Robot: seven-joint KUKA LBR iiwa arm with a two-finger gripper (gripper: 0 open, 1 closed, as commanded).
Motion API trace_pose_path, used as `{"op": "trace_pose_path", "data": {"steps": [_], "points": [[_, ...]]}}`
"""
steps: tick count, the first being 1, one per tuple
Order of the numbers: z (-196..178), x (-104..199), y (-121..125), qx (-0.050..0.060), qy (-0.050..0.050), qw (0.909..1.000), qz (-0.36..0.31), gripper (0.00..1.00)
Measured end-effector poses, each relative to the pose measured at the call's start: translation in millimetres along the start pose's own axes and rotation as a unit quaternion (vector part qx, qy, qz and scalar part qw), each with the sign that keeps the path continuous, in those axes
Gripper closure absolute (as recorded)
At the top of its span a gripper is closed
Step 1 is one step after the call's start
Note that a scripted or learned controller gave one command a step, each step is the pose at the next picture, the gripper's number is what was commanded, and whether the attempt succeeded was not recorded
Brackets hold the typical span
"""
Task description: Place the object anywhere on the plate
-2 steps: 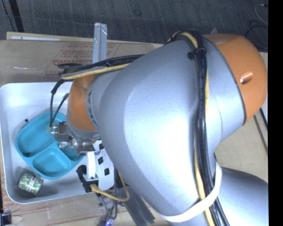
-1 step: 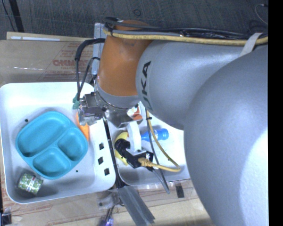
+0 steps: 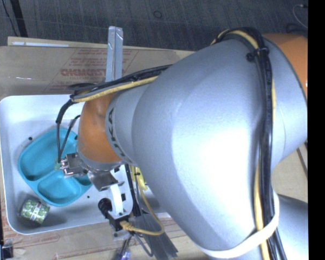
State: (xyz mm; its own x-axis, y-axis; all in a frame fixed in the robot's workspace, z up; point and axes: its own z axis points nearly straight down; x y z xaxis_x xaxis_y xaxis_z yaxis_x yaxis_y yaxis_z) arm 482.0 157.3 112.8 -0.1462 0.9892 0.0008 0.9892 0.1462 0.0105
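Arm (image 3: 206, 145): grey bulk nearest the lens, hiding much of the bins.
Tool (image 3: 100, 180): low over the left bin's plate edge; whether it is apart or together cannot be told.
Plate (image 3: 35, 161): blue, two-welled, inside the white bin (image 3: 11, 118).
Object (image 3: 34, 210): small green can, on its side just beside the plate's near rim, untouched.
Advice: centre over the can, grip across its width, lift clear of the rim before releasing.

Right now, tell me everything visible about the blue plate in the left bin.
The blue plate is a glossy turquoise dish, plastic by its look, with a raised rim and a ridge dividing it into compartments. It lies flat on the floor of the white bin, toward the near left. The arm's orange band and wrist hide its right side. A small green-patterned can lies on its side just beyond its lower-left rim; contact is unclear.
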Motion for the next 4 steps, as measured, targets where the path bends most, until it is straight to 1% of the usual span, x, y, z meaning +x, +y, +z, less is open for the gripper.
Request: {"op": "trace_pose_path", "data": {"steps": [1,2,3,4], "points": [[-199,-13,-5,0.005,0.000,0.9950,-0.100,1.00],[-26,46,-1,0.010,-0.002,0.9988,0.047,1.00],[-35,-23,56,0.006,0.000,0.9966,-0.083,1.00],[6,47,10,-0.008,0.002,0.9985,-0.054,1.00]]}}
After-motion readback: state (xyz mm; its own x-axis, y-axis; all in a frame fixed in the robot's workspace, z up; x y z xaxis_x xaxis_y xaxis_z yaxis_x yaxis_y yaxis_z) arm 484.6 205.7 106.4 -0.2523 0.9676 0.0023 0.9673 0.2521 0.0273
